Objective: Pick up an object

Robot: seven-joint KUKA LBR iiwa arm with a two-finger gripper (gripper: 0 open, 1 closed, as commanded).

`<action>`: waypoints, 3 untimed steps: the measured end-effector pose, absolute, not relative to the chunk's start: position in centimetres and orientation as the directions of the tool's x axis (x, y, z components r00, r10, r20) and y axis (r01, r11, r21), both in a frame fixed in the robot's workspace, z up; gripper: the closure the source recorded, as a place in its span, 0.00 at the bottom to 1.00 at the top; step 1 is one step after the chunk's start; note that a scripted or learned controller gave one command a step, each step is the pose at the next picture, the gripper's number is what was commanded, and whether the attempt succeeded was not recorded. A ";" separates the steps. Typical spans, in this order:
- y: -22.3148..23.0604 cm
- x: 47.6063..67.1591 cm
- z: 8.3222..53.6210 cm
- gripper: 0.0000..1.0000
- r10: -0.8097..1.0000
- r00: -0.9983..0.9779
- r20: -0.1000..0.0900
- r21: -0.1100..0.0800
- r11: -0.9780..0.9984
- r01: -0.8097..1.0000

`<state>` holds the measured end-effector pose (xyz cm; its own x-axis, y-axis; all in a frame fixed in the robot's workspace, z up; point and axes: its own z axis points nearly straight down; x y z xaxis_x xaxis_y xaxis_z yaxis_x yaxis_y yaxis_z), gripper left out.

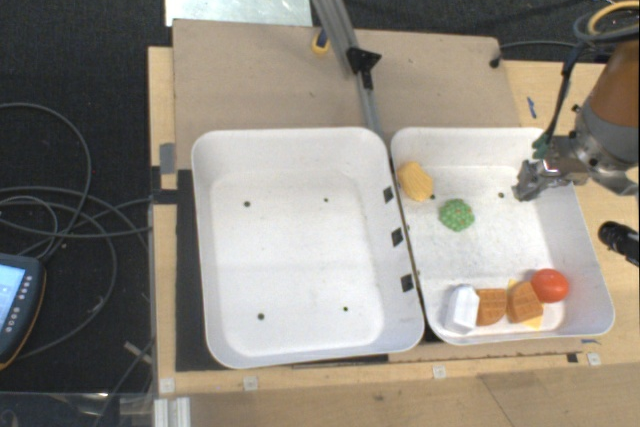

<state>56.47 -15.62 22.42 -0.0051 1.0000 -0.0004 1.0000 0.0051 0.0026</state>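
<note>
Crowding the right bin's near wall are a white block, two brown pieces and a red ball; a green ball and yellow lump are lying apart, mid-bin. The tool is hovering near the far right corner; its opening I cannot tell, and nothing is showing in it. Going for the isolated green ball looks safest. The left bin is sitting alongside on the bench.

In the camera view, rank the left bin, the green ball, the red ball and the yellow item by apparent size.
1. Left bin, by far the largest.
2. Yellow item.
3. Green ball and red ball: they look about alike, so I leave them unranked; the yellow item is only slightly larger.
</note>
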 end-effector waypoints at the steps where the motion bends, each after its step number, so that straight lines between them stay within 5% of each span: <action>1: -10.7 59.3 22.3 1.00 1.000 -0.011 0.001 0.004 0.011 1.000; 3: -0.3 62.7 21.1 1.00 1.000 -0.011 0.002 0.003 0.011 1.000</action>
<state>62.73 -0.25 21.06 -0.0109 0.9999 0.0020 0.9999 0.0109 0.0032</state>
